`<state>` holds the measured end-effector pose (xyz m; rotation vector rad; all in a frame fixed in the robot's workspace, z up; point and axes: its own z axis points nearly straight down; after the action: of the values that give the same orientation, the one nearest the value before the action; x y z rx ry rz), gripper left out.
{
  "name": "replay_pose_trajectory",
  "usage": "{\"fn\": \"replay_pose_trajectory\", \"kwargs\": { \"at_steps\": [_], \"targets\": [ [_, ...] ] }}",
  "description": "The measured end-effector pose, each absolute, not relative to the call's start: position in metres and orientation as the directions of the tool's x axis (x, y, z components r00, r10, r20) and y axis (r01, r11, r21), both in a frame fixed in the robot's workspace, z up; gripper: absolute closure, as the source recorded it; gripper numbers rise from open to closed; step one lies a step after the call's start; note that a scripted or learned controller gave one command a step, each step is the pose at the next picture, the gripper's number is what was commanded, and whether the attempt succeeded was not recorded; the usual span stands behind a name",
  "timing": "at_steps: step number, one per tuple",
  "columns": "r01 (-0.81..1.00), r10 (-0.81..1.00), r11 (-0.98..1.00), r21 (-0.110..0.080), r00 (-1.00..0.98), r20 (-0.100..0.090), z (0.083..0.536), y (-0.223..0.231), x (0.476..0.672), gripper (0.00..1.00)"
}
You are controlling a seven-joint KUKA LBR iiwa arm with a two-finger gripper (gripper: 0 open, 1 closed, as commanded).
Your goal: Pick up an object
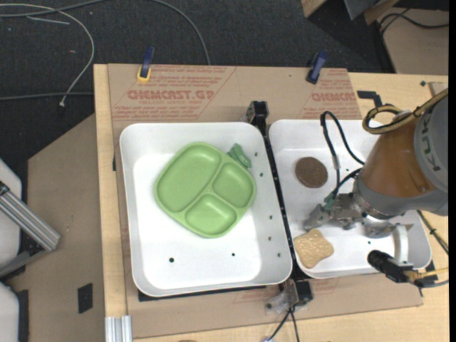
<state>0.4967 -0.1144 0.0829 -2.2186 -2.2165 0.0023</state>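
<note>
Now pincer hovers just above tan cracker, right bin

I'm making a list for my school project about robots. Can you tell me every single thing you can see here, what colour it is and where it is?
bins: two, white, side by side on the bench
divided plate: one, light green, in the left bin
small green piece: one, darker green, at the plate's upper right edge; too small to tell what it is
round disc: one, brown, in the right bin, toward its far side
tan cracker-like piece: one, beige, in the right bin's near left corner
clamps: two, blue, on the bench's far edge
cables: a few, pale, on the dark floor
arm: one, grey and orange, over the right bin
gripper: one, low in the right bin, just above the tan piece
</note>
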Motion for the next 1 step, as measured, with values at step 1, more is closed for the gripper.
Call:
{"fn": "replay_pose_trajectory", "kwargs": {
  "at_steps": [1],
  "targets": [
    [1.0,1.0,-0.001,0.001,0.001,0.002,0.0959,-0.1142,0.4981,1.0]
  ]
}}
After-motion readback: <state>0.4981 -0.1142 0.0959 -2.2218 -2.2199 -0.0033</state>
